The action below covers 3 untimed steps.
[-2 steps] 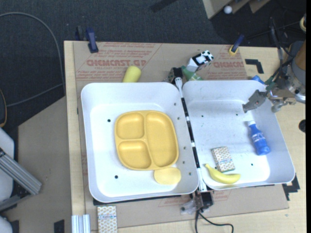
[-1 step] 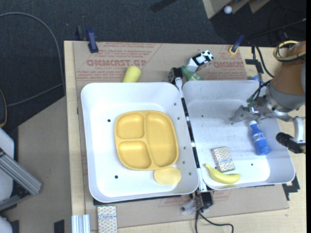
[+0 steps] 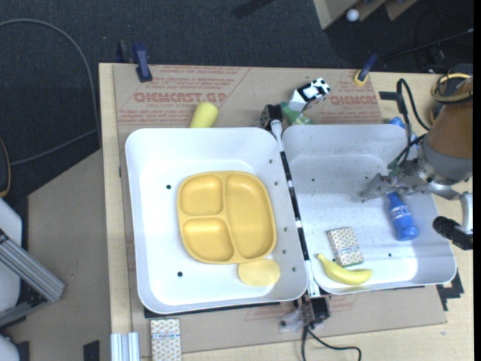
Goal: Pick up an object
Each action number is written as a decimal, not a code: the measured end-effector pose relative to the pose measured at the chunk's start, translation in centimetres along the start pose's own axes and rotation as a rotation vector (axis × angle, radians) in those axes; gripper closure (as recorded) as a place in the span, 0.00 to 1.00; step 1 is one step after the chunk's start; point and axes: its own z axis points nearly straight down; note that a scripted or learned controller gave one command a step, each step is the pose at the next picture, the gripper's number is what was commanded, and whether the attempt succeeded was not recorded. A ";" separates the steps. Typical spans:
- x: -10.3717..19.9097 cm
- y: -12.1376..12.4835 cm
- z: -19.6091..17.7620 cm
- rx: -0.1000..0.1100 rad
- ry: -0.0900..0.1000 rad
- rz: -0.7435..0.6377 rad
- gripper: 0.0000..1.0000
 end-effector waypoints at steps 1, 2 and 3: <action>0.0 -2.3 0.0 0.000 0.000 0.000 0.00; -0.3 -2.3 -0.9 0.000 -0.007 0.003 1.00; 7.1 -0.1 -5.6 -0.002 -0.009 0.003 1.00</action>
